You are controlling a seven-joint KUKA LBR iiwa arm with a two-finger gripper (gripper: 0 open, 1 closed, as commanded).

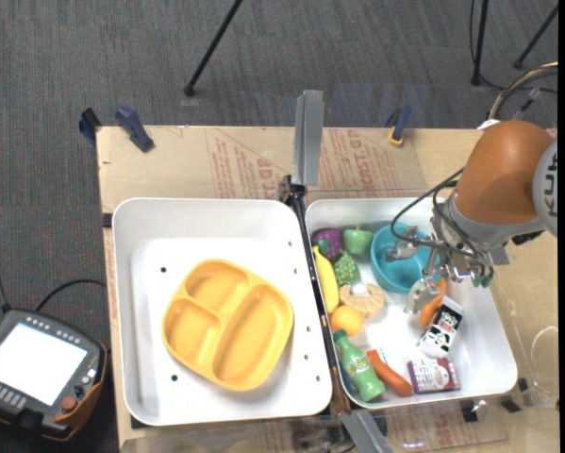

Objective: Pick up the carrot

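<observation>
Left of the teal bowl (395,260), across the divider: left bin (136,229) with my yellow divided plate (228,322). Right bin (499,347), beside the bowl's left edge: purple piece (327,243), green pepper (357,241), banana (325,281), orange (347,320), green bottle (359,368). Below the bowl, toward the bin's front wall: one carrot (390,375), lying flat. Right of the bowl: my tool (427,295), fingers closed on another carrot (432,309), milk carton (440,331) just beneath.

My arm reaches over the right bin (505,347), bent down, and my claw (425,293) hangs low inside it.
</observation>
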